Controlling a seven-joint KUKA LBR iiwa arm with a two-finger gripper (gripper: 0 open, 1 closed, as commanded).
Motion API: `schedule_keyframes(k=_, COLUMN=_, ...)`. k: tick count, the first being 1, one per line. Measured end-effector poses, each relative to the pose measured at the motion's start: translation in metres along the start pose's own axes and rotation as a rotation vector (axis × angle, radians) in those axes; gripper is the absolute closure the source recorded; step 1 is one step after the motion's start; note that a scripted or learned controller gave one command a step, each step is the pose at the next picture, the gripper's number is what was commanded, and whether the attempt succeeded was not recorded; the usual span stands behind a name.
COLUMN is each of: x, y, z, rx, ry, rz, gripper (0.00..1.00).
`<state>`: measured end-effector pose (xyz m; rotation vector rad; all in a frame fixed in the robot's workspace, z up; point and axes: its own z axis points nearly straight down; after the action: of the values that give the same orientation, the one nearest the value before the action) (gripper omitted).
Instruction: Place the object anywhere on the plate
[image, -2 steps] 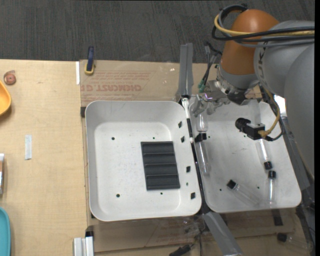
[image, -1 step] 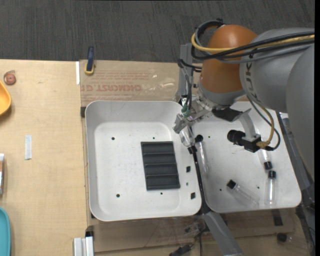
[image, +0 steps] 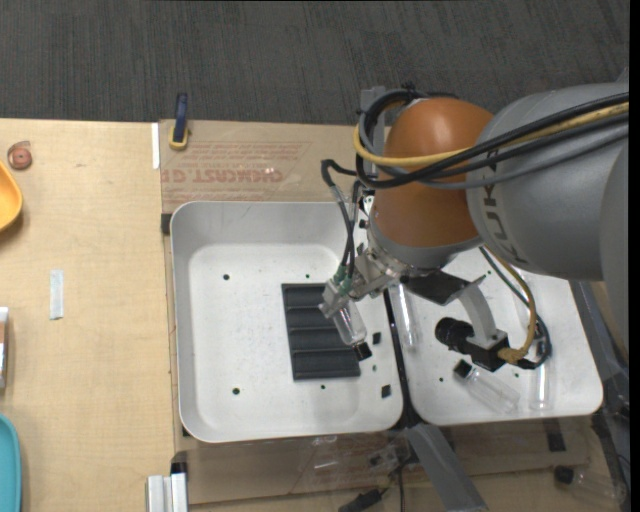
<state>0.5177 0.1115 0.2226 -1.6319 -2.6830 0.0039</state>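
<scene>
Two shallow white bins sit side by side at centre frame. The left bin (image: 205, 300) carries a black ribbed plate (image: 318, 348) right of its middle, with a small black bit (image: 364, 350) just beside the plate's right edge, and the right bin (image: 572, 345) holds clear tube-like pieces (image: 492, 390) in its lower part. One gripper (image: 345, 312) hangs over the plate's upper right corner with something clear at its tip; whether it is open or closed cannot be told.

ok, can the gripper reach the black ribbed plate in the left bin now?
Likely yes: the gripper hangs over the right edge of the black ribbed plate, which lies flat in the left bin, its top uncovered.
</scene>
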Motion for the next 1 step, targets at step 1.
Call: schedule_keyframes(k=1, x=0.001, y=0.0751, z=0.0385, rx=0.0, ry=-0.001, rz=-0.106, gripper=1.0)
